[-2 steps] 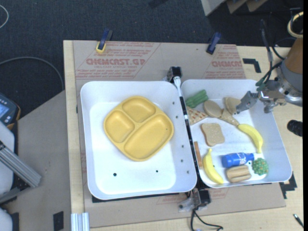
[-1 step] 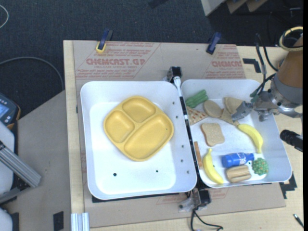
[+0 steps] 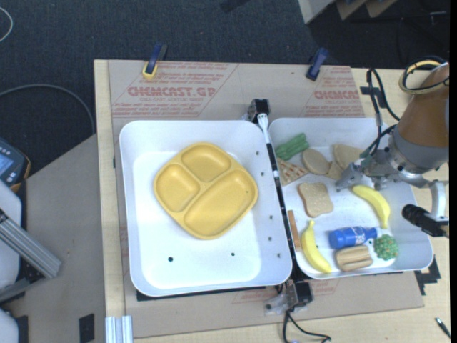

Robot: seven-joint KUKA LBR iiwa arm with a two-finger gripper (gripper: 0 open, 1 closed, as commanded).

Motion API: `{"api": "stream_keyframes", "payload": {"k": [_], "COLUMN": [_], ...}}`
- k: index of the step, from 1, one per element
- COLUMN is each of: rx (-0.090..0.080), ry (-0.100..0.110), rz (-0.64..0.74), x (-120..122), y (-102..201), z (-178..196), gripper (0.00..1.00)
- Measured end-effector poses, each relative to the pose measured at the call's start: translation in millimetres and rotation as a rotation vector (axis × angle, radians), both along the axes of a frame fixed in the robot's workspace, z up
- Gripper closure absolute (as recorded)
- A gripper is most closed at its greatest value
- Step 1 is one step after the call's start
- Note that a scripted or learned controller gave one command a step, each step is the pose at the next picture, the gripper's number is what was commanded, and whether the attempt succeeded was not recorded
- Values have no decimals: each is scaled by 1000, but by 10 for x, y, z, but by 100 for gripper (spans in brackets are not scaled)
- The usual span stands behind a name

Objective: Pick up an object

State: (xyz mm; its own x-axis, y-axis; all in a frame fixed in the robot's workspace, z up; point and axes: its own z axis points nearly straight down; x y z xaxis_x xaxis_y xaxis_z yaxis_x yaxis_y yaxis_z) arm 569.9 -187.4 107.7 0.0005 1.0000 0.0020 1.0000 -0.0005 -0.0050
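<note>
1. We see the worktop [image 3: 214, 84] carrying two white bins side by side; the left bin [image 3: 143, 249] holds a yellow divided plate [image 3: 206, 189], well away from the fingers; the right bin [image 3: 421, 252] holds the small food pieces, and our arm [image 3: 425, 123] comes in over its right part.

2. Our gripper [image 3: 357, 175] sits low over the upper middle of the right bin; the fingers are dark and small against the arm, and we cannot tell whether they stand open or closed; we see nothing between them, so we judge that no object is lifted yet.

3. Closest to the fingers lie a yellow banana [image 3: 376, 203] just below them, a tan round slice [image 3: 345, 156] just above, and a toast piece [image 3: 315, 198] to their left; any of these could serve as the task's thing.

4. Farther from the fingers we see a green piece [image 3: 292, 147], a second banana [image 3: 315, 246], a blue can [image 3: 350, 236], a hot dog bun [image 3: 354, 259] and a broccoli floret [image 3: 386, 246].

5. As we judge it, the approach is made; the closing, the grasp and the lift are all left.
</note>
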Motion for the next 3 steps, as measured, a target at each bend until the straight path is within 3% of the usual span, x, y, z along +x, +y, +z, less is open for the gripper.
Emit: {"api": "stream_keyframes", "payload": {"k": [1, 2, 3], "rx": [0, -1, -5], "ry": [0, -4, -10], "rz": [1, -1, -1], "x": [-4, 3, -36], "y": [9, 2, 3], "z": [-246, -126, 313], "gripper": [0, 100, 100]}}
